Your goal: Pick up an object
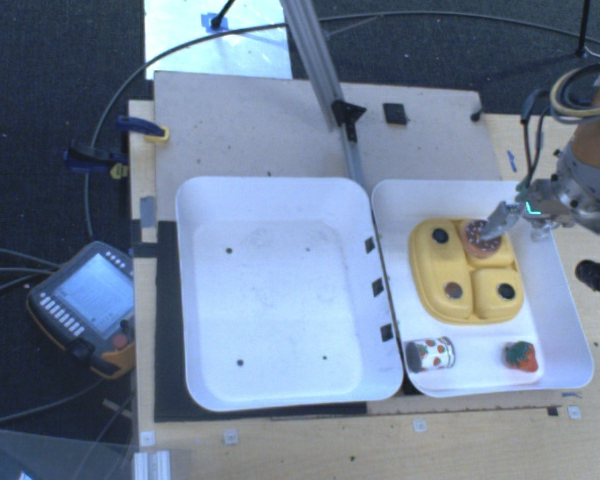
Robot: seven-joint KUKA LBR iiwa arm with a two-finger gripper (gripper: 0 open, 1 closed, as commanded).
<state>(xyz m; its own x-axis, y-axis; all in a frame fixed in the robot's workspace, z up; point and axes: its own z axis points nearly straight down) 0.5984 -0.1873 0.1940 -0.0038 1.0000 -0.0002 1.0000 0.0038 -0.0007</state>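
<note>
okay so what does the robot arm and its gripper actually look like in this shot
The arm is grey, with an orange band above the wrist and dark cables looping beside it. Its gripper is a slim grey metal piece, and a small teal light glows near its base.

Teach pendant (85, 308) left of bench (280, 138)

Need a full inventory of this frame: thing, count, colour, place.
white bins: 2, side by side on the bench
yellow tray: 1, yellow with dark spots, right bin
pink round object: 1, pinkish, on the tray's upper right section
small can: 1, white with red dots, lying at right bin's near edge
strawberry toy: 1, red and green, right bin's near right corner
teach pendant: 1, grey and orange, left of bench
clamps: 2, blue and yellow, bench's left edge
gripper: 1, grey, at the pink object
</note>
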